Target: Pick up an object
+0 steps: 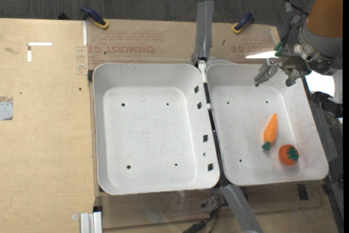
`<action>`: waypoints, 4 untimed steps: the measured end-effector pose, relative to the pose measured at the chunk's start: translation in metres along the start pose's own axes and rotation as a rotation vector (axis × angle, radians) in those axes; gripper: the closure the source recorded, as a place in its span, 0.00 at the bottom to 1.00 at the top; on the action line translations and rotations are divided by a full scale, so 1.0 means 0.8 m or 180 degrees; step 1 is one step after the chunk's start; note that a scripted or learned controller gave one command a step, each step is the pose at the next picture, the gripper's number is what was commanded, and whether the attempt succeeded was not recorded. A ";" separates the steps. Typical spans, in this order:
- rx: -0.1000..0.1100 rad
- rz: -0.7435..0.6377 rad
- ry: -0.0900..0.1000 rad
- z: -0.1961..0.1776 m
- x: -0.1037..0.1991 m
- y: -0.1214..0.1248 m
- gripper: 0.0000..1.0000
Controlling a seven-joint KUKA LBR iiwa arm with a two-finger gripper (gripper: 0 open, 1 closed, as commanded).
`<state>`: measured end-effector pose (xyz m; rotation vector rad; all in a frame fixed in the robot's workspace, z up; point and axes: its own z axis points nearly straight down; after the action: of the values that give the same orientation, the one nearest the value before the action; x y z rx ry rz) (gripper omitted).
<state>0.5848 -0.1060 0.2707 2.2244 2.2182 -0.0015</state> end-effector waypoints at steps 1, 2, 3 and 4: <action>0.0009 0.0033 0.0004 0.182 -0.086 -0.067 0.00; 0.0006 -0.0089 0.0004 0.224 -0.085 -0.071 0.00; 0.0007 -0.0079 0.0005 0.213 -0.086 -0.071 1.00; 0.0000 0.0124 -0.0003 0.069 -0.032 0.029 1.00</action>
<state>0.6079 -0.1314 0.2156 2.2668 2.1740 -0.0025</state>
